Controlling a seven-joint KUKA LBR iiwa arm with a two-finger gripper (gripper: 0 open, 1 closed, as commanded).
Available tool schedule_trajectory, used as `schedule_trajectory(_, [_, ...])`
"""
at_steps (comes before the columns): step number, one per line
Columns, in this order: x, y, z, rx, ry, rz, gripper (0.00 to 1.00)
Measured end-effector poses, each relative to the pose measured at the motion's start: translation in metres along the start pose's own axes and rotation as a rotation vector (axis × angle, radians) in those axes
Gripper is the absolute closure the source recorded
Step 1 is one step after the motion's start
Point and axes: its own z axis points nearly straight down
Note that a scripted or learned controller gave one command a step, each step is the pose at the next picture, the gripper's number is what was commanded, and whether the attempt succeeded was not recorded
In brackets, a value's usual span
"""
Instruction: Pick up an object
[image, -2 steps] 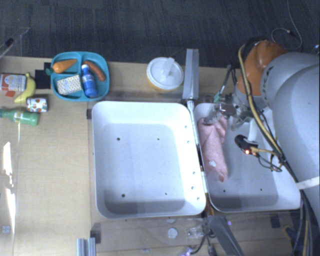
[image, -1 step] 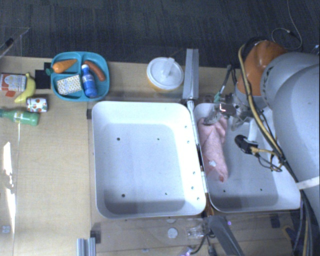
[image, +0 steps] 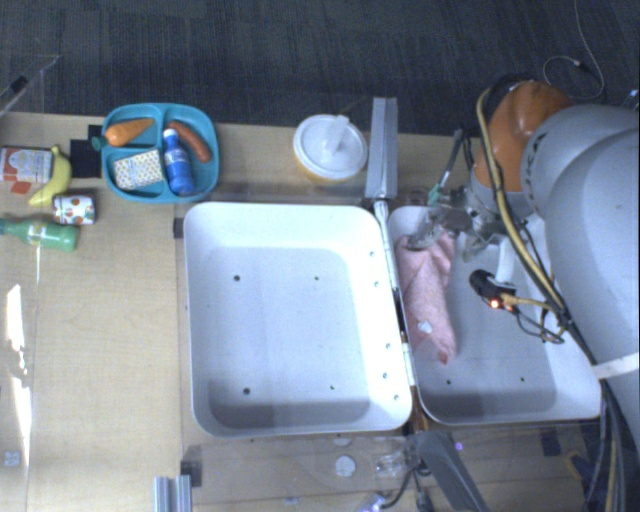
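**Gripper low at the far end of the right bin, fingers obscured**

You cannot tell how the gripper (image: 452, 228) is set: cables and wrist hardware cover it where it meets the far end of the pink cloth (image: 428, 295), so whether it pinches the cloth or merely sits at it is not readable. The grey arm (image: 590, 230) fills the right side and is cut off by the frame edge; it hides the right wall of the right bin (image: 500, 395) and part of its floor. A small red light glows on the hardware just right of the cloth.

The cloth lies lengthwise along the left wall of the right bin, running from its far end toward the middle. Near of the cloth, that bin's floor is open. The left bin (image: 290, 320) offers a wide bare floor. Beyond the bins, on the far bench, stand a white lidded cup (image: 330, 147) and a blue divided tray (image: 160, 152), well apart from the arm.
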Motion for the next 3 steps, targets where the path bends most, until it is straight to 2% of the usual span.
schedule_trajectory(1, [-0.059,-0.026,-0.066,0.002,-0.001,-0.253,0.00])
schedule_trajectory(2, [-0.022,0.005,0.000,-0.004,-0.003,-0.354,0.00])
schedule_trajectory(3, [-0.012,0.001,-0.001,-0.002,-0.014,-0.422,0.00])
